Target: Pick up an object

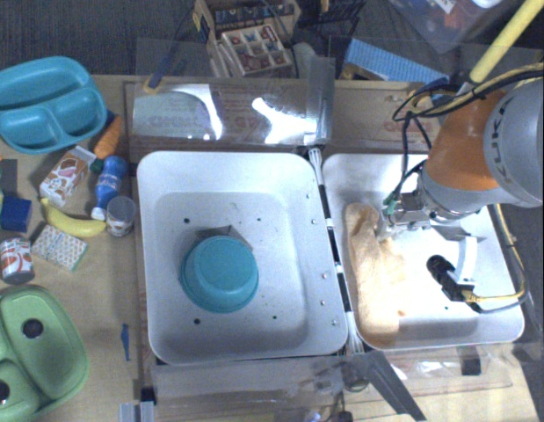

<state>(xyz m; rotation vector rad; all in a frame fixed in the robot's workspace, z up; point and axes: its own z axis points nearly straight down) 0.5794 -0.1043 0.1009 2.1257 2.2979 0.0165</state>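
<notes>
— Since you have the one camera looking down at a slant, where does your target lie?

— In the right bin (500, 328). A tan, bread-like piece (374, 275) lies along its left wall, long axis running from the far side toward the near edge.

— And the jaws (396, 221)?

— They hang at the piece's far end, just right of it, under the arm's orange band (460, 152). You cannot tell how far they are parted, and nothing shows between them.

— What else is around?

— A blue bowl (220, 273) sits upside down in the left bin (157, 183). On the worktop (96, 297) to the left you have a banana (71, 221) and a blue tray (47, 104).
</notes>
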